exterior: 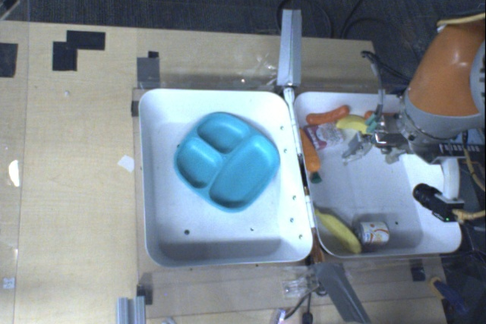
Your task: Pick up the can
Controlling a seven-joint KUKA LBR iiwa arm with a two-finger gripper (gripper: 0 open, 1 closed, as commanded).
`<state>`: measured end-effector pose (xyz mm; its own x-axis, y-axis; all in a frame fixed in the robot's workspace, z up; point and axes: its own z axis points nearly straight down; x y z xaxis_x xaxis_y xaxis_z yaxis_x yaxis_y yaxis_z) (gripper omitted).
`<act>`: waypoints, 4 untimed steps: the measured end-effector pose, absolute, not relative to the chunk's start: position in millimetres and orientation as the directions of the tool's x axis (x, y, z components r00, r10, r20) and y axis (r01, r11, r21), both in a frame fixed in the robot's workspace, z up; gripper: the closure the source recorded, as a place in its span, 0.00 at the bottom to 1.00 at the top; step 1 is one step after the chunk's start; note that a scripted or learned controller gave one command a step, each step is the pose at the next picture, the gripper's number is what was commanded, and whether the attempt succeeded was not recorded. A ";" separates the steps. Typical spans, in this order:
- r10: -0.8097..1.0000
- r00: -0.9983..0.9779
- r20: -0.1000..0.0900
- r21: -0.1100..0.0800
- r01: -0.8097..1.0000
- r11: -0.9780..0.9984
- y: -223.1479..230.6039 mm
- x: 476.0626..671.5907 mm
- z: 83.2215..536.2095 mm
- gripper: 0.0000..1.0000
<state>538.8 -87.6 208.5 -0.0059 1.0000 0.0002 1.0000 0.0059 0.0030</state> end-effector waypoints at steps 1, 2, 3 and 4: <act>1.000 0.018 0.000 0.002 1.000 -0.018 -129.5 487.4 103.2 0.00; 0.992 0.127 0.003 0.010 0.992 -0.127 -153.0 490.5 89.3 0.00; 0.862 0.507 0.003 0.008 0.862 -0.507 -173.0 602.6 87.4 0.00; 0.713 0.701 0.006 0.008 0.713 -0.701 -158.9 560.6 88.3 0.00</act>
